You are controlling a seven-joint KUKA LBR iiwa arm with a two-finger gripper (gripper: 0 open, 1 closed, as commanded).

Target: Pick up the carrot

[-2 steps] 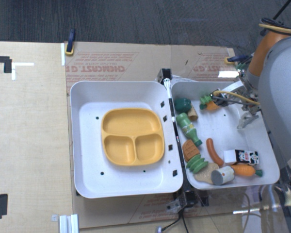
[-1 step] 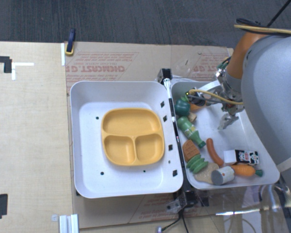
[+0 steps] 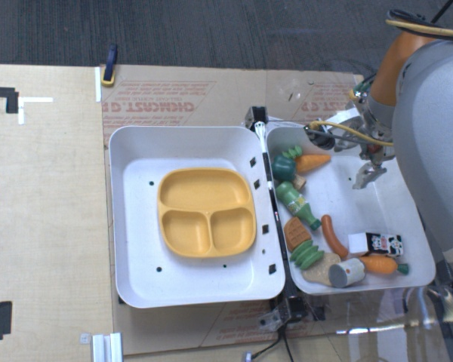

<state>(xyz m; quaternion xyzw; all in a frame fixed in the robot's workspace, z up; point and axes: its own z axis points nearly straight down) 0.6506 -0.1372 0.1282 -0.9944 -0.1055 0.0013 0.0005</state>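
The yellow plate (image 3: 208, 221) in the left bin (image 3: 128, 225) plays no part. In the right bin (image 3: 408, 210), one carrot (image 3: 312, 161) lies at the far end beside the green bottle (image 3: 297, 204); another carrot (image 3: 379, 264) rests near the front. The claw (image 3: 368, 173) hovers between them; its spread I cannot tell. Best descend squarely across the far carrot's body.

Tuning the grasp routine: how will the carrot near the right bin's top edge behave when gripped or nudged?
The carrot looks like a rigid toy, so probably stiff and light. Its tapered, rounded body may slip from the fingers or roll if nudged. Its leafy end lies close to a green piece, so a push might shift both.
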